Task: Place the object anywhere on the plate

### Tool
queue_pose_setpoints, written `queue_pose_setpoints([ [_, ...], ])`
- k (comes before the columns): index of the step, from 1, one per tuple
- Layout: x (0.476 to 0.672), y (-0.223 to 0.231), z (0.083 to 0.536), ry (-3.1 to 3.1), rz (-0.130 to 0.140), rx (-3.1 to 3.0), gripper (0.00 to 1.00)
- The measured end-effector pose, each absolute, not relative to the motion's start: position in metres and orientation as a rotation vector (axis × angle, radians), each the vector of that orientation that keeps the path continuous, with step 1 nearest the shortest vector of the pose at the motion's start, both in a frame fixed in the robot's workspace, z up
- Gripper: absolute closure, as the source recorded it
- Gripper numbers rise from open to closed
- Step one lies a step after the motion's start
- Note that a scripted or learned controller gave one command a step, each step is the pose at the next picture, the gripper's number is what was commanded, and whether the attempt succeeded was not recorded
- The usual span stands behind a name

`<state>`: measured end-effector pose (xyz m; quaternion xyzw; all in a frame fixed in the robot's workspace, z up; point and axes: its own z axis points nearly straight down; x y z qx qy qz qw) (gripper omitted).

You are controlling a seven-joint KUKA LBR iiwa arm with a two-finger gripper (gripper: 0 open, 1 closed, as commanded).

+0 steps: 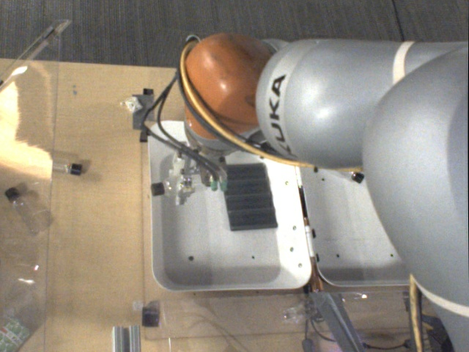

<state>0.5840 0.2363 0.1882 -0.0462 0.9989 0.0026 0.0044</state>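
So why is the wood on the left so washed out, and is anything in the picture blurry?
In the camera view, bright glare washes over the wooden bench at the left edge; the grey arm looms close to the lens and looks soft; the gripper is slightly blurred; the dark ridged object in the left bin stays fairly sharp.

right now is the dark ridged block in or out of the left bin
In: the dark ridged block lies flat on the left bin floor, inside its walls.

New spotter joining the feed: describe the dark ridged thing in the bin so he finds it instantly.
Find the left white bin, under the big grey arm. On its floor, toward the right wall, lies a dark ridged rectangular slab, just right of the end effector. It is the one large dark, grooved thing on that white floor.
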Motion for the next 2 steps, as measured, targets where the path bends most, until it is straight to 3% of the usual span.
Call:
queue_pose_setpoints([
  [1, 0.644, 0.233, 0.232, 3.011, 0.008, 0.871, 1.00],
  [2, 0.654, 0.235, 0.179, 3.132, 0.006, 0.144, 1.00],
])
